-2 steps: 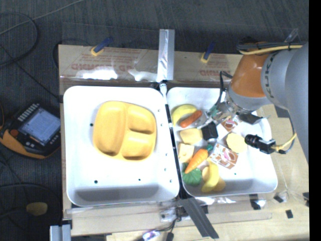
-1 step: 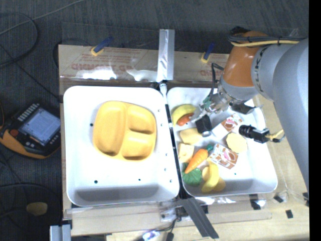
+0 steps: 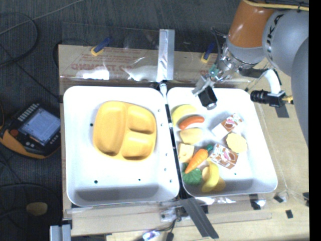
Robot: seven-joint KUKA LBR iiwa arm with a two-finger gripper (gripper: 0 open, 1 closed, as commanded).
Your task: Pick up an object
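Nothing is picked up yet: the toy food, a hot dog [image 3: 191, 120], a carrot [image 3: 196, 159], a banana [image 3: 212, 177] and small cartons, all lies in the right bin [image 3: 261, 129], while the yellow divided tray [image 3: 124, 129] sits in the left bin [image 3: 75, 149]. My gripper [image 3: 206, 95] hangs above the right bin's far edge, near the hot dog, touching and holding nothing. I cannot tell how it is set.

A divided tray [image 3: 124, 129] lies in the left bin [image 3: 80, 185], while toy foods [image 3: 205, 152] crowd the right bin [image 3: 263, 177], with the gripper [image 3: 206, 95] hanging over its far edge.
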